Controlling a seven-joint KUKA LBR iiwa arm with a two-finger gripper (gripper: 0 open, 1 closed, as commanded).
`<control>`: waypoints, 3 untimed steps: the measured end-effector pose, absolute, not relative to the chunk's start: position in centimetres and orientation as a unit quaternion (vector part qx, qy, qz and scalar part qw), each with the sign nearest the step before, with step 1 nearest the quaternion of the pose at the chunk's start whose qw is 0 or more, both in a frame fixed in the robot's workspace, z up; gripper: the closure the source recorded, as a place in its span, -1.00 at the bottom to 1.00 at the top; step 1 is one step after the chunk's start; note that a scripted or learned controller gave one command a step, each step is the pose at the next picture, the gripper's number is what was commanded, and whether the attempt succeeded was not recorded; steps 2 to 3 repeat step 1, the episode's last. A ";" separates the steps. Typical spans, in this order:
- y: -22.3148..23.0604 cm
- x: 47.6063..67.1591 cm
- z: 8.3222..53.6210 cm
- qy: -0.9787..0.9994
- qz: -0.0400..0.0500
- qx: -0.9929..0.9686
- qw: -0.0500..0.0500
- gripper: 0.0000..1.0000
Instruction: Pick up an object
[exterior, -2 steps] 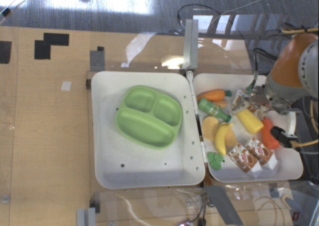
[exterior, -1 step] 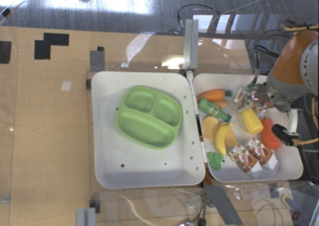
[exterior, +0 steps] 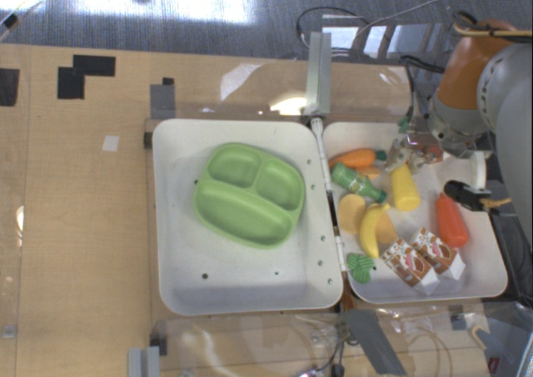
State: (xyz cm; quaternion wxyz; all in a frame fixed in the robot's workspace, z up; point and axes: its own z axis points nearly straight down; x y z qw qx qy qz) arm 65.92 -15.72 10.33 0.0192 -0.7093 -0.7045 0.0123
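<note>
The right bin point(exterior: 491, 280) holds several toy foods: an orange carrot point(exterior: 356, 158), a green bottle point(exterior: 358, 183), a yellow bottle point(exterior: 405, 188), a yellow banana point(exterior: 371, 230), a pale orange piece point(exterior: 351, 211), a green leafy piece point(exterior: 361, 265), a red-orange pepper point(exterior: 452, 220) and two small cartons point(exterior: 423, 260). My gripper point(exterior: 406, 151) hangs low at the bin's back, just above the top of the yellow bottle, with the grey and orange arm point(exterior: 466, 76) behind it.
The left bin point(exterior: 179, 275) holds a green divided plate point(exterior: 250, 192). A metal post point(exterior: 318, 76) stands behind the divider between the bins. Cables run over the floor at the back. Bare wooden bench lies to the left.
</note>
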 end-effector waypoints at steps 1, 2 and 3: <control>-10.8 67.1 20.4 -0.700 -0.002 -0.714 -0.003 1.00; -10.8 67.1 20.4 -0.700 -0.002 -0.714 -0.003 1.00; -10.8 67.1 20.4 -0.700 -0.002 -0.714 -0.003 1.00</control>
